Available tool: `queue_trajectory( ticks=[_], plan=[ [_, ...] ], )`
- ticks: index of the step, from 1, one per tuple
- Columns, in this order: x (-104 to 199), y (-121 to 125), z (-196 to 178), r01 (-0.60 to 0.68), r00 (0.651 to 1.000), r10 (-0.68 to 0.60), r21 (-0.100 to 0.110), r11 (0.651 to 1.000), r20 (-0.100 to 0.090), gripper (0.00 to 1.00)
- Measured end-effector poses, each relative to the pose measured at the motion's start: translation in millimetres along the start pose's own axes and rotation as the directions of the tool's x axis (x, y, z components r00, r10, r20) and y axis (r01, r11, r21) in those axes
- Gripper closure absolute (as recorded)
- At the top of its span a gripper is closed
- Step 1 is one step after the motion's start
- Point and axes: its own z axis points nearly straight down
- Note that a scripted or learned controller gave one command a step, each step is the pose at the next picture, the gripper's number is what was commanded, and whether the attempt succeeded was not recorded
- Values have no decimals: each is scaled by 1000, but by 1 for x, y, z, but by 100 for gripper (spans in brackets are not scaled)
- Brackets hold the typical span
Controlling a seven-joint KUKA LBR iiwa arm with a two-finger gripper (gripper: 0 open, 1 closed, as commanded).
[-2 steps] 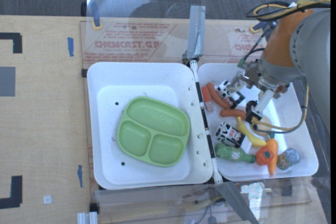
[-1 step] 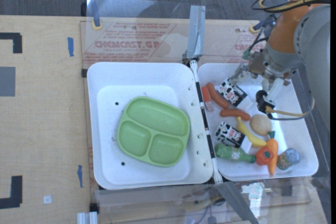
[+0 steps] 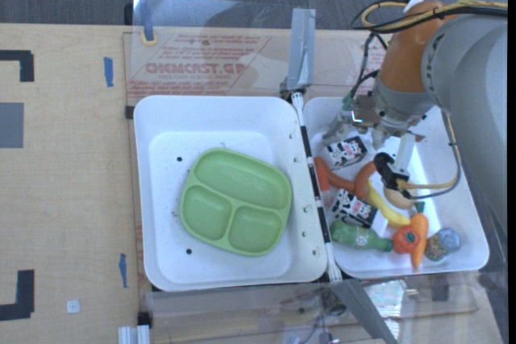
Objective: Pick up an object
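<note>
My gripper (image 3: 369,125) hangs low over the back part of the right bin (image 3: 468,254), under the orange band of the arm. Just to its front left lies a black-and-white patterned object (image 3: 347,150). Further forward in the same bin lie a long orange piece (image 3: 324,173), a yellow banana (image 3: 389,207), a second black-and-white object (image 3: 353,209), a green object (image 3: 356,236), an orange carrot (image 3: 412,238) and a blue-grey ball (image 3: 443,242). The arm's body hides the gripper's tips and the bin's back right corner.
The left bin (image 3: 161,133) holds a green divided plate (image 3: 235,201). A ridge where the two bin walls meet (image 3: 310,181) runs between the bins. A clear sheet with red print (image 3: 201,64) lies behind the left bin.
</note>
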Motion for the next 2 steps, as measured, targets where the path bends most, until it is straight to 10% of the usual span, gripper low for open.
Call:
queue_trajectory(
  ticks=[1,2],
  plan=[
    [-12,-59,1,96,995,-96,-1,995,0,0],
    [-12,-57,-12,94,996,-94,-9,996,1,100]
  ],
)
